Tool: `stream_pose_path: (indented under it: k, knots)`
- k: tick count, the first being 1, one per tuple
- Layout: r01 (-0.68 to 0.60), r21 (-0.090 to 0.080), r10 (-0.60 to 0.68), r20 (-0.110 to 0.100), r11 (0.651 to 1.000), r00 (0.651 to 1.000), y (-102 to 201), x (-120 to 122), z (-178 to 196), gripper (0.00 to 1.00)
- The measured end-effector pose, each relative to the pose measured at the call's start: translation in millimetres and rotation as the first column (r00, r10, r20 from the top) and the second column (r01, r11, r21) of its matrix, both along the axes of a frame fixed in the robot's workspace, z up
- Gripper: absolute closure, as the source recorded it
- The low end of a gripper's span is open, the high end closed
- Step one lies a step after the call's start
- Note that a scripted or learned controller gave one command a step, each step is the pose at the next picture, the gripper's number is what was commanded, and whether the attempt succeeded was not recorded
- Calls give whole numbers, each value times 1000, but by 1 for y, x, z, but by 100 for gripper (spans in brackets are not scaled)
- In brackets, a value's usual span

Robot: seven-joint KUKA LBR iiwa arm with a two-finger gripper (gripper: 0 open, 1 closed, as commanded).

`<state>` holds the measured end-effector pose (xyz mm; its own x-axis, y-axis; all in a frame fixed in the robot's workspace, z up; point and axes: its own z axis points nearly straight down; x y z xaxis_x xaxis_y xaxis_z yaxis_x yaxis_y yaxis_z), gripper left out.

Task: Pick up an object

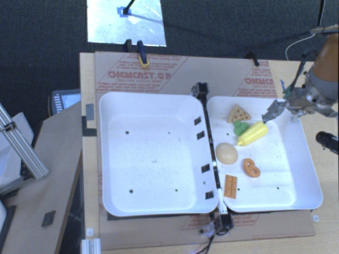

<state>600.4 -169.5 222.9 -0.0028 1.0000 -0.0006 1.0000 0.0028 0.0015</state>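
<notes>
The claw (271, 114) is seen in the right part of the frame, over the right bin (304, 157), just beside the yellow corn-shaped toy (252, 133); whether it is spread or pressed together cannot be told. The toy is judged light, stiff and smooth, so apt to slip; it is best taken across its narrow middle, clear of the green piece (241, 126) touching it.

Bench surroundings, off-task items

We are seeing a brown board (175, 70) printed in red lying under the bins, a shiny metal sheet (126, 16) lying behind it on dark carpet, a yellow-tipped clamp (142, 54) gripping the board's far edge, and an aluminium rail (20, 144) leaning at the left.
</notes>
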Motion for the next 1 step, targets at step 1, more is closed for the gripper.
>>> stream_pose_path:
  k: [1]
  knots:
    - [-7, 4, 7, -6, 1000, 1000, 64, 30, -113, 0]
